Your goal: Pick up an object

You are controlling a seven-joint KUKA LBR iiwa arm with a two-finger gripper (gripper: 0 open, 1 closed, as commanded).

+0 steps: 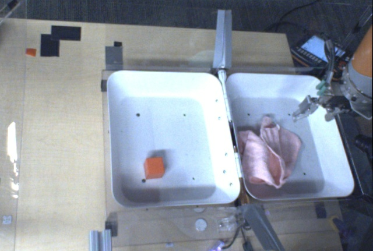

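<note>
Hovering end effector over right bin; no legible writing.

The arm enters at the right rim of the right bin. Its upper part carries a rounded orange band, with pale grey casing just below it. Below that sits a cluster of darker grey metal parts, with thin dark cables running up along it beside the bin's far right corner. A small teal-green spot marks the side facing the bin. The gripper is light grey metal, with slim, pale, shiny fingers.
</note>
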